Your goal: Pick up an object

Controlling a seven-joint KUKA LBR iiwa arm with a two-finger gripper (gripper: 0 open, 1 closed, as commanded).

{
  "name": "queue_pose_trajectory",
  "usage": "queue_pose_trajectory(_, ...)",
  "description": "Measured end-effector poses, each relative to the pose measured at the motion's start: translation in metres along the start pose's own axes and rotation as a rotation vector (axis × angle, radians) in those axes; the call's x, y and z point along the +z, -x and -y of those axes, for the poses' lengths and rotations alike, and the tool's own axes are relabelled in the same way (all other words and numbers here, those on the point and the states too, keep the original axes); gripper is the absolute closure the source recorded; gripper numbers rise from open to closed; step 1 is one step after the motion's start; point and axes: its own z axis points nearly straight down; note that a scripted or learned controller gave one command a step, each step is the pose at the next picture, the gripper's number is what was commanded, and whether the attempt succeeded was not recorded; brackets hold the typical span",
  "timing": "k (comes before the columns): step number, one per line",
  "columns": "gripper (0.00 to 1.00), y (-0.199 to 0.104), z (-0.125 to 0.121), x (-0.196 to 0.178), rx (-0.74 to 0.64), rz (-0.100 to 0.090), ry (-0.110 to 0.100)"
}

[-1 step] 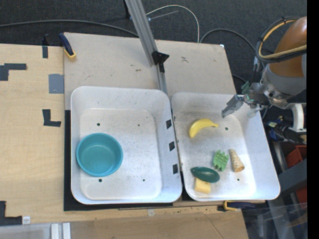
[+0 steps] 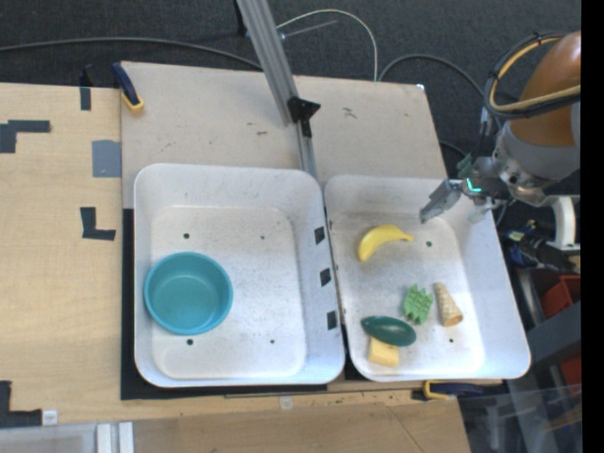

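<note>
Tool: your grey two-finger tool (image 2: 436, 206) sits over the upper right corner of the right bin, pointing down and left; you cannot tell from this view how it is set, and nothing shows in its grip.
Arm: the grey arm with its glossy orange band (image 2: 555, 69) comes in from the right edge, with black and yellow cables looped around it.
Nearest object: you have a smooth yellow curved banana (image 2: 380, 242) just left of and below the tool, lying apart from it on the bin floor.
Other objects: lower in the same bin you see a green ridged block-like toy (image 2: 417, 303), a tan cone-shaped piece (image 2: 446, 305) just beside it, a dark green glossy oval (image 2: 388, 330), and a pale yellow chunk (image 2: 382, 353) touching the oval's lower edge.
Right bin: the shallow white plastic right bin (image 2: 491, 253) has rounded corners and a finely speckled floor.
Left bin: the matching shallow white left bin (image 2: 236, 206) lies side by side with it and holds a round teal plastic bowl (image 2: 188, 293) in its lower left part.
Worktop: your worktop (image 2: 208, 111) is a pale scuffed board under the bins, with a light wood panel (image 2: 57, 234) to the left bearing dark tape marks.
Fixtures: a slanted grey metal rail (image 2: 269, 45) runs down to the gap between the bins; a blue and yellow clamp (image 2: 128, 88) grips the board's upper left corner.
Room: dark carpeted floor (image 2: 425, 17) lies beyond, crossed by thin cables.
</note>
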Motion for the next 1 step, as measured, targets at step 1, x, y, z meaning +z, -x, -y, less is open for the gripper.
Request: queue_pose_trajectory(1, 0.0, -0.0025, 0.0014, 0.0436, 0.001, 0.0, -0.005)
